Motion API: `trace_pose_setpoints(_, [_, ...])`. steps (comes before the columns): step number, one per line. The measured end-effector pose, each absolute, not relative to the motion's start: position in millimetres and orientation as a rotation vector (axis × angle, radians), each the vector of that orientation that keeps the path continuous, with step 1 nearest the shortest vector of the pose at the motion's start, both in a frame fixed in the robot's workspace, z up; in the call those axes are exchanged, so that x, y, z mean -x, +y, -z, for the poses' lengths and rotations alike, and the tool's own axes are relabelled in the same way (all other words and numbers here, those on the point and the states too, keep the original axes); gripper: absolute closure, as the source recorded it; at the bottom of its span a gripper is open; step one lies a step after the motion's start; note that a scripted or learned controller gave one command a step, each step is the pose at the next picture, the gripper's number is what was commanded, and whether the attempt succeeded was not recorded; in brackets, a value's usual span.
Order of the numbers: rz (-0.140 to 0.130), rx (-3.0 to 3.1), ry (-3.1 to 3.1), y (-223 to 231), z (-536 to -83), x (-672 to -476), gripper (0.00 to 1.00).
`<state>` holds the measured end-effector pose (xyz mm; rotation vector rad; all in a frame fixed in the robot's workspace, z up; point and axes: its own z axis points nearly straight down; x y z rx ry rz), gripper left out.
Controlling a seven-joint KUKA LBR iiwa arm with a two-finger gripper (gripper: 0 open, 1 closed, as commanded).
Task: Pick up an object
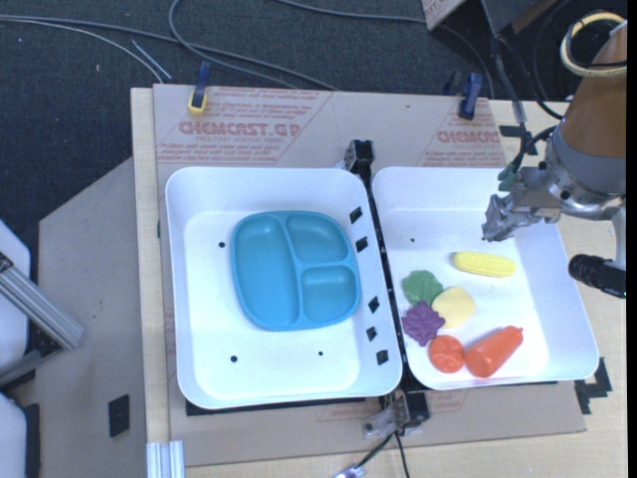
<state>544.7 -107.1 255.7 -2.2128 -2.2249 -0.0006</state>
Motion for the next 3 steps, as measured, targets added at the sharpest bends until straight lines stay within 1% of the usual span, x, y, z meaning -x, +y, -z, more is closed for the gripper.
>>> trace_pose_setpoints(1, [0.002,2.215,-2.227,-54.9,-258.7,-550.6,1.0])
trace_pose_setpoints(2, [-0.001,2.214,-2.224,-3.6,-243.9,-551.7,1.0])
trace_pose_setpoints(3, [0.0,2.215,-2.225,49.8,-225.7,-566.2,1.0])
